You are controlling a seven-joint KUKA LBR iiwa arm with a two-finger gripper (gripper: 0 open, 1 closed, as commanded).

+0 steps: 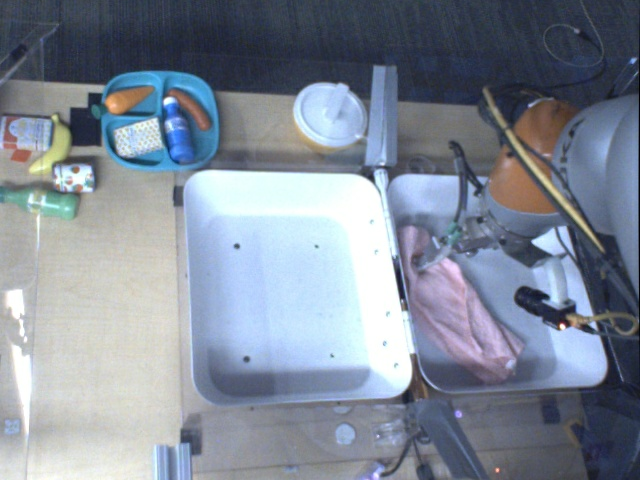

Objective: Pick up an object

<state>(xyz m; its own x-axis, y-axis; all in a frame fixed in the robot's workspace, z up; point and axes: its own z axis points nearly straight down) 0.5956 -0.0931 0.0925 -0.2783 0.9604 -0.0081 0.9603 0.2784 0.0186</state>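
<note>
Pink cloth (460, 313) crumpled in right white bin (580, 368) on wooden bench (100, 348); fingers (440, 251) at its top edge, grip state unclear

One fixed camera is looking down at a slant on both white bins (290, 193), the arm (590, 158) entering from the right.
</note>
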